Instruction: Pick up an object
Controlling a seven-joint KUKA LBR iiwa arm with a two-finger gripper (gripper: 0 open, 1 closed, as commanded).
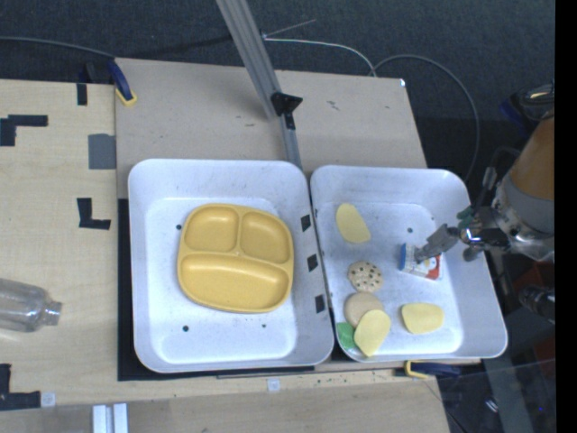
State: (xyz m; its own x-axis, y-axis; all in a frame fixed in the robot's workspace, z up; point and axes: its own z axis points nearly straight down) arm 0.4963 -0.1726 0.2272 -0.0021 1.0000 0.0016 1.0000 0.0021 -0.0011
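Arm low from the right — gripper [424, 258] over the right bin [451, 188], finger state unclear

The grey arm [532, 188] reaches in from the right edge, its orange band just above the wrist. The wrist angles down and to the left — the gripper [431, 246] hangs low at its end, its dark fingers [442, 239] pointing leftward and down.

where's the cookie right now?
The cookie lies in the right bin, near its left-centre, below the yellow piece and just above the beige round item.
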